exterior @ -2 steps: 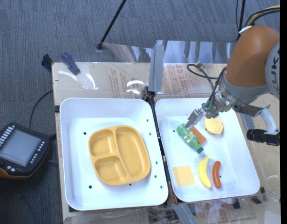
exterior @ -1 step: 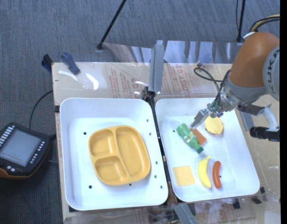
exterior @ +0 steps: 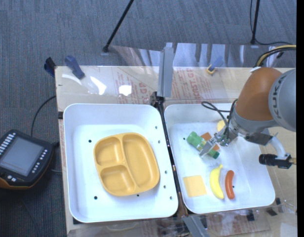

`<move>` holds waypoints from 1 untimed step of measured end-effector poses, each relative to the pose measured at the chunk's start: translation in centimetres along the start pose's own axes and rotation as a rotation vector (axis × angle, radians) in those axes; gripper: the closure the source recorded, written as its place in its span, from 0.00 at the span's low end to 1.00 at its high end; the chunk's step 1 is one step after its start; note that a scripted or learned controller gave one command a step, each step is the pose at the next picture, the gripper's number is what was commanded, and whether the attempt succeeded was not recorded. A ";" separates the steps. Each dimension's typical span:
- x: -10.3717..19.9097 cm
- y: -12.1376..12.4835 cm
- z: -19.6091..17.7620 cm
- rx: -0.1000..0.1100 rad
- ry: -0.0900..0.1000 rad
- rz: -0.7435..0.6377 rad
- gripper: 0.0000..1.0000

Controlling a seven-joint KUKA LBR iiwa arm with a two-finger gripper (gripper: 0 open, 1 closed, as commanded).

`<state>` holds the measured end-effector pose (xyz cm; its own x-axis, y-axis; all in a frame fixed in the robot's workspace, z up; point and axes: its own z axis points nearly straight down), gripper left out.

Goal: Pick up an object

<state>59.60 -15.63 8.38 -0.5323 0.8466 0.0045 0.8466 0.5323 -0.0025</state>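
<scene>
Nearest you, a banana (exterior: 216,181) and sausage (exterior: 230,184) lie at the right bin's (exterior: 260,197) six o'clock. Farther, toward twelve, your tool (exterior: 209,149) touches the green block (exterior: 195,139); whether it grips is unclear. Nothing is lifted yet.

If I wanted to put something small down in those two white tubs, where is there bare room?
Left bin: bare white floor rings the yellow divided plate, widest along the near edge and the left side. Right bin: a free patch at the near right, beyond the hot dog, and a strip along the far wall. It is crowded mid-bin, where the gripper meets the green object, and around the cheese slice and banana.
</scene>
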 end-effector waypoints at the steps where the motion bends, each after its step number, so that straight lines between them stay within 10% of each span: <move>1: -0.1 -0.1 -0.7 0.002 0.003 0.005 1.00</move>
<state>59.62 -15.76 9.06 -0.5283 0.8490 0.0076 0.8490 0.5283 -0.0046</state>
